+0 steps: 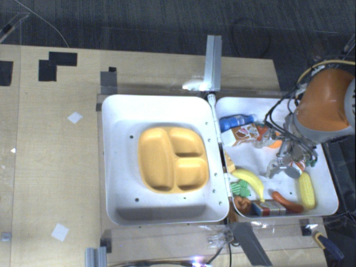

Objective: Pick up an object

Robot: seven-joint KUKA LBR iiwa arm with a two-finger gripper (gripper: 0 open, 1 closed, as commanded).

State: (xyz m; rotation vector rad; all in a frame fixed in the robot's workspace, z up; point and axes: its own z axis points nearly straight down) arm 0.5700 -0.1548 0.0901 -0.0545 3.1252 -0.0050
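So my grey two-finger gripper (pixel 282 166) is hanging down into the right-hand shallow white bin (pixel 332 204). It's low over the bare white floor, with the toys ringed around it. I honestly can't tell if the tips are apart or together; it's just a blurry grey lump at this angle, and I see nothing caught in it.

Closest candidate looks like the small yellow plastic corn cob (pixel 306 190), lying just beside the gripper toward the bin's near right corner. My guess: hollow toy, very light, stiff, a bit slick, so I'd pinch it across the middle of its short width, not end to end.

The curved yellow plastic banana (pixel 250 181) is near too, but its curve may roll out of a pinch. The red toy sausage (pixel 287 201) sits against the front wall, awkward. The left bin just has a mustard-yellow divided plastic tray (pixel 172 159).
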